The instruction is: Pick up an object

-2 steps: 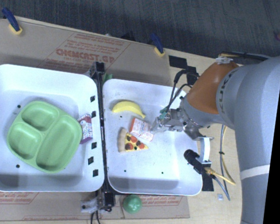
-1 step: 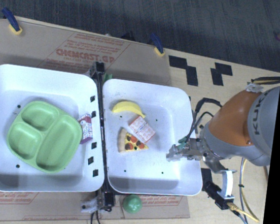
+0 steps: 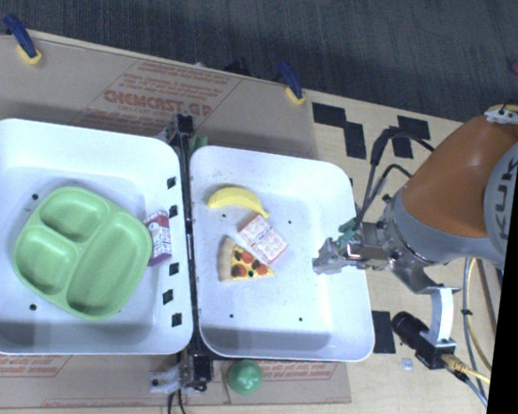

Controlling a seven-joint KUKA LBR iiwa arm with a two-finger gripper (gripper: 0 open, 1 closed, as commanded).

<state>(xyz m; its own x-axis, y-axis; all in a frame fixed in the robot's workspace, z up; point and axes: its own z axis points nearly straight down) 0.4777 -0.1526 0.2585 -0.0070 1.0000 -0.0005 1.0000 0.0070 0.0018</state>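
Note:
The right bin (image 3: 318, 337) holds a yellow banana (image 3: 237, 197), a pink-and-white packet (image 3: 262, 240) and a pizza slice toy (image 3: 241, 262), all in its left half. My gripper (image 3: 336, 256) hangs over the right side of that bin, well to the right of the packet and pizza slice. Nothing shows between its fingers. The grey arm with its orange band (image 3: 461, 181) comes in from the right.
The left bin (image 3: 21, 146) carries a green divided tray (image 3: 81, 250) and a small dark-red wrapper (image 3: 160, 234) by its right wall. A green ball (image 3: 243, 376) lies on the bench in front of the bins. Blue clamps (image 3: 23, 38) hold the cardboard's far edge.

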